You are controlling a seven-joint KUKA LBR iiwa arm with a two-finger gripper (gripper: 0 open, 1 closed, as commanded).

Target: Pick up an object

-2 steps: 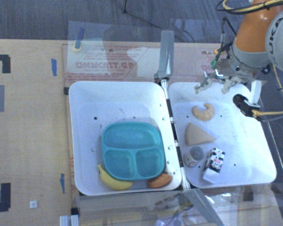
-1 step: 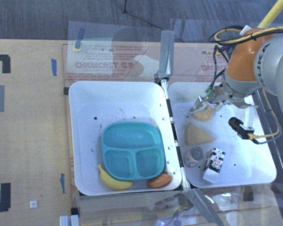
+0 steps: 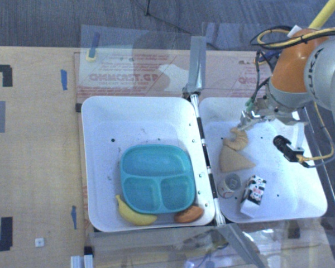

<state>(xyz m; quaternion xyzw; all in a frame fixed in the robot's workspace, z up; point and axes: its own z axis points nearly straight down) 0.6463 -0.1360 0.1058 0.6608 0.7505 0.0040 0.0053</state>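
Tan, crumpled and soft-looking: a cloth-like piece (image 3: 234, 158) in the bin on the view's right (image 3: 301, 200), close to that bin's left wall and about midway between its far and near edges. Broad and flattish at the near end, narrowing to a bunched neck at the far end. Long axis from near to far across the bin, leaning a little rightward toward the far side. Narrow end pointed up the view and slightly right, straight at the gripper (image 3: 247, 119).

Gripper low over the far left part of the same bin, tip right at the bunched end, touching it or very nearly. Open or closed, and gripping the cloth-like piece or not: cannot be told from this angle. Grey arm in from the right, orange band (image 3: 293, 68) above the wrist.

Just beyond the broad end, toward the near edge: a small grey round thing (image 3: 232, 182). Beside that on the right, a small white carton (image 3: 253, 194) with dark and red markings, tilted. Both apart from the gripper.

In the bin on the left (image 3: 100, 127): a teal divided tray (image 3: 156, 166) with three compartments. Against the tray's near edge, a yellow banana (image 3: 135, 214) at the left corner and an orange oblong piece (image 3: 188, 214) at the right corner. Pale wooden bench (image 3: 33, 166) under both bins.
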